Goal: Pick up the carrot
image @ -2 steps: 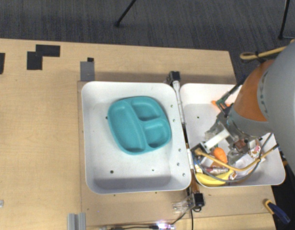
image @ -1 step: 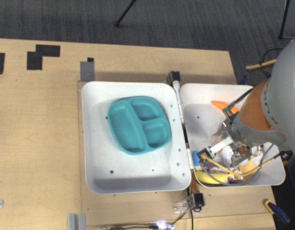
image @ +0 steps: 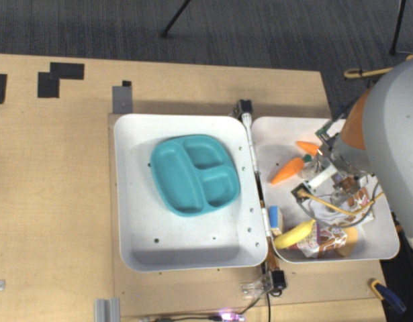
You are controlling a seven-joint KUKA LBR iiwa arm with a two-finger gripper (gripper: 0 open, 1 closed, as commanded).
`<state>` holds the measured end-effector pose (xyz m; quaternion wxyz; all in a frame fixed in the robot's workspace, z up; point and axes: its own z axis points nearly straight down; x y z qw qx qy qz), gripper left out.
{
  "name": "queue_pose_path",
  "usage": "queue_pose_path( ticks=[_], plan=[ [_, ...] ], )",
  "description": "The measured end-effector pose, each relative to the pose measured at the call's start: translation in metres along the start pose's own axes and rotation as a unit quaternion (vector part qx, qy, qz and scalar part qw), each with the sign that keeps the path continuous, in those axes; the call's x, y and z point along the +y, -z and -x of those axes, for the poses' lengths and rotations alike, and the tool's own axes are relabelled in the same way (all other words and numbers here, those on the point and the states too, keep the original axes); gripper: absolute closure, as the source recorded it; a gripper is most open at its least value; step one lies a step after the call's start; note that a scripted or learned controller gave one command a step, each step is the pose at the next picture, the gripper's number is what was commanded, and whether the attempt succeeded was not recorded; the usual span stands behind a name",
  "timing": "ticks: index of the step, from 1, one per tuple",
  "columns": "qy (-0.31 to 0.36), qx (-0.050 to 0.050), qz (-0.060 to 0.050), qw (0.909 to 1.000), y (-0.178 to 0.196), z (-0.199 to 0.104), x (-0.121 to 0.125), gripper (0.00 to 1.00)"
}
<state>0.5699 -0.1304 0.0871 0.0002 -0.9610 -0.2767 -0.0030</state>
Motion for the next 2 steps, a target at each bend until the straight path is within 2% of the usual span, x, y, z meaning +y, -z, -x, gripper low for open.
queue_pose_path(
  ticks=[1, 2],
  plan=[
    [0.086, -0.001, -0.001, 0.9963, -0.002, -0.079, 0.007, 0.00],
    [0.118, 0.004, 0.001, 0.9931, 0.103, -0.129, -0.062, 0.00]
  ],
)
